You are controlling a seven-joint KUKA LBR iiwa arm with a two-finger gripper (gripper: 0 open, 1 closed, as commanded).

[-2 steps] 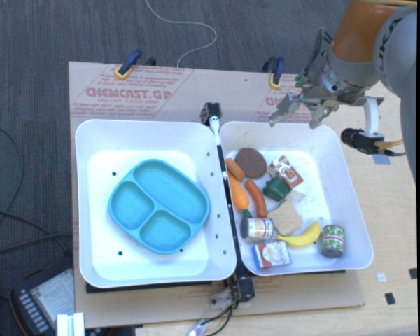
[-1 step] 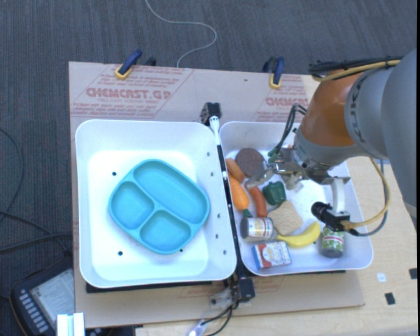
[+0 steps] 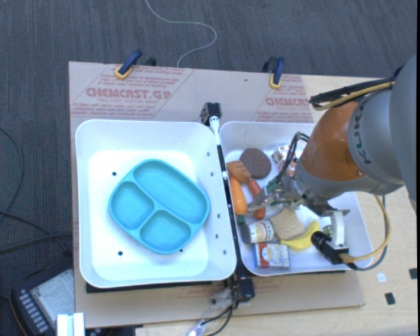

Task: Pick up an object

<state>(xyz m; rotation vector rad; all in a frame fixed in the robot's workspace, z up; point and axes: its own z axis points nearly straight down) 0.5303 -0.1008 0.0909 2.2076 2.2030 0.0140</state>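
The right bin holds a jumble of toy food: a brown round patty, an orange carrot, a tan bread slice, a yellow banana, a small can and a red and white box. My gripper hangs low over the middle of this pile, just left of the arm's orange band, close to the carrot and the bread slice. The wrist hides much of the fingers.
The left bin holds a blue three-compartment plate. Both bins rest on a cardboard sheet clamped at its far edge. A cable runs across the dark carpet behind. The arm covers the right bin's upper right part.
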